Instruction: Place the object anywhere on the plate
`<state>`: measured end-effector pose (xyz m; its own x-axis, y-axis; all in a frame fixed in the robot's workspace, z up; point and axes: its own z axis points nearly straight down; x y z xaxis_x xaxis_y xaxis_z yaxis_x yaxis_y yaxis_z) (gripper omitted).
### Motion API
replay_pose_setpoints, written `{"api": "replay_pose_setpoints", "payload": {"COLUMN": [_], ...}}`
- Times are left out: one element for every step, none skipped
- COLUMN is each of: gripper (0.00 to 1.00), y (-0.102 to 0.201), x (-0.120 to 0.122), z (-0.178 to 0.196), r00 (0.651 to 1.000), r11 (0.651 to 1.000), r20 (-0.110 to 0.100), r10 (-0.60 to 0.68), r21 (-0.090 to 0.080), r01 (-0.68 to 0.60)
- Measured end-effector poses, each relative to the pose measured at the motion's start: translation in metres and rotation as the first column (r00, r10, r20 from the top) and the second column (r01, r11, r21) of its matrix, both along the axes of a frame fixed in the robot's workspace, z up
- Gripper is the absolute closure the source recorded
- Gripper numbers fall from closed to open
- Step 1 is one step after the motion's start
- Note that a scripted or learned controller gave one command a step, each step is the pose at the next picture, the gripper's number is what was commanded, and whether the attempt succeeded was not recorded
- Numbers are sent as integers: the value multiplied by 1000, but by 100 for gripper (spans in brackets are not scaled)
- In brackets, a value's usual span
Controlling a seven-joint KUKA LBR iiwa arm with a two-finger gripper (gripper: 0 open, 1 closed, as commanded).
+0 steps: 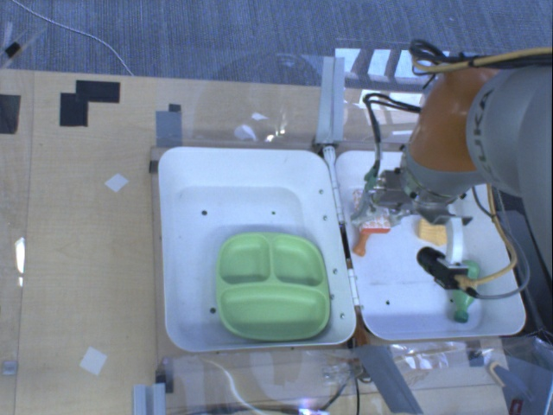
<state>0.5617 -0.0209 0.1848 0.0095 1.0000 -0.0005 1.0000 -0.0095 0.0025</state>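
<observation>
A green plate (272, 284) with three compartments lies in the left white bin (194, 197), toward its front. My gripper (378, 207) is low over the back left part of the right bin (492, 318). Right under it lies a small orange and white object (374, 226), and an orange carrot-shaped piece (360, 242) pokes out toward the bin's left wall. Whether the gripper touches either one is hidden by the wrist.
A yellow block (432, 232) lies in the right bin just right of the gripper. A small green object (460, 309) sits near that bin's front right. The ridge between the two bins (343, 240) runs close to the gripper's left.
</observation>
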Motion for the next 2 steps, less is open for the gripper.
{"api": "replay_pose_setpoints", "payload": {"gripper": [100, 0], "y": [86, 86], "x": [-53, -52], "z": [-1, 0], "r00": [996, 996], "r11": [996, 996], "r20": [-1, -1], "r10": [85, 84], "r21": [1, 1], "r01": [-85, -84]}}
